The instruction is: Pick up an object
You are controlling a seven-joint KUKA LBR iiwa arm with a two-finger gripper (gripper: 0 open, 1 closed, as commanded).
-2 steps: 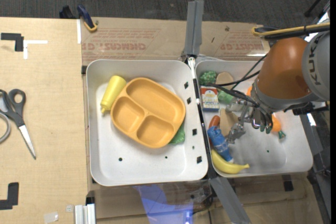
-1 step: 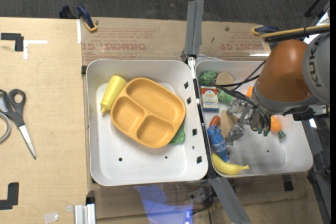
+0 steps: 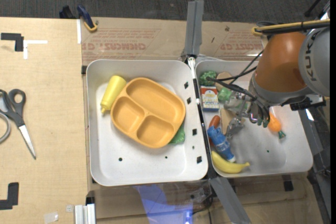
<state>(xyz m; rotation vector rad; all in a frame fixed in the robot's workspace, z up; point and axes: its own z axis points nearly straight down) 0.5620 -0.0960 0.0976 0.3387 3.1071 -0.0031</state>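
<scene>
My gripper [image 3: 234,126] hangs low in the right bin [image 3: 273,157], left of its middle, under the orange-banded wrist [image 3: 282,63]. Just below and left of it lies a blue bottle [image 3: 219,143], with a yellow banana [image 3: 229,165] at the bin's front edge. A red-orange piece [image 3: 214,122] sits left of the gripper, and an orange carrot [image 3: 274,124] lies to its right. A small white carton [image 3: 209,98] and green toys [image 3: 208,77] crowd the bin's back left corner. I see nothing held in the gripper.
The left bin [image 3: 105,165] holds an orange divided plate [image 3: 148,112], a yellow bottle [image 3: 112,93] beside it and a green piece [image 3: 179,136] poking from under the plate. Scissors [image 3: 18,118] lie on the bench at far left. Cables trail from the wrist.
</scene>
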